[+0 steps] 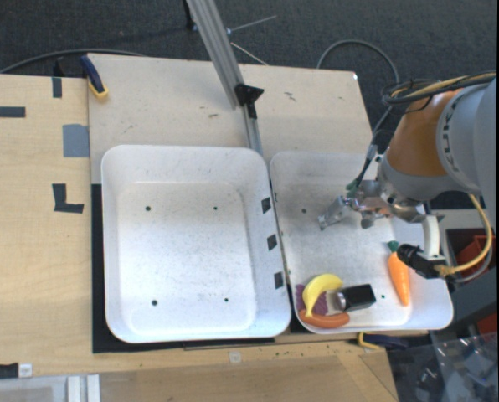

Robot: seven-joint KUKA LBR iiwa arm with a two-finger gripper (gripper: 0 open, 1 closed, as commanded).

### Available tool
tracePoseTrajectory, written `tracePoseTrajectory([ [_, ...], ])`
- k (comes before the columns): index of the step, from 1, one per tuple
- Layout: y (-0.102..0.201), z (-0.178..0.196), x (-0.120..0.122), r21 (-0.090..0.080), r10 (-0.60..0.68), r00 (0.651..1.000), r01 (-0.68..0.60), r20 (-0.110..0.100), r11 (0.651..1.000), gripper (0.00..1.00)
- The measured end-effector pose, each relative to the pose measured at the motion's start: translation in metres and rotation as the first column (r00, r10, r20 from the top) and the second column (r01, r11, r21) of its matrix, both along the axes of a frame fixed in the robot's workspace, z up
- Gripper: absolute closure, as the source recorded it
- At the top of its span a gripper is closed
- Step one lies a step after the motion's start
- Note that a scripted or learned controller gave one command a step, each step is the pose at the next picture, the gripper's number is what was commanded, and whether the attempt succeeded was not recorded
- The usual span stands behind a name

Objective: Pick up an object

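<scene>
My gripper hangs over the upper middle of the right bin, above bare bin floor. An orange carrot lies at the bin's right edge, below and to the right of the gripper. In the bin's near corner sit a yellow banana, a black block and a red and purple piece, bunched together. All of these lie well apart from the gripper.
The left bin stands beside the right one, with black clips along their shared wall. A slanted metal rail crosses the bench behind the bins. Cables trail by the arm at the right.
</scene>
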State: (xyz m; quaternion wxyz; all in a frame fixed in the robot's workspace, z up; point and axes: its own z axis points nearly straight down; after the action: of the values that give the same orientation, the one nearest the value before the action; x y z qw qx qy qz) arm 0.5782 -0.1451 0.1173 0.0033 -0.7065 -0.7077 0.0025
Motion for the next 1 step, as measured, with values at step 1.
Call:
tracePoseTrajectory([
  [1,0.0006,-0.0300,-0.0004,-0.002,0.000,1.000,0.000,0.006,1.000,0.00],
])
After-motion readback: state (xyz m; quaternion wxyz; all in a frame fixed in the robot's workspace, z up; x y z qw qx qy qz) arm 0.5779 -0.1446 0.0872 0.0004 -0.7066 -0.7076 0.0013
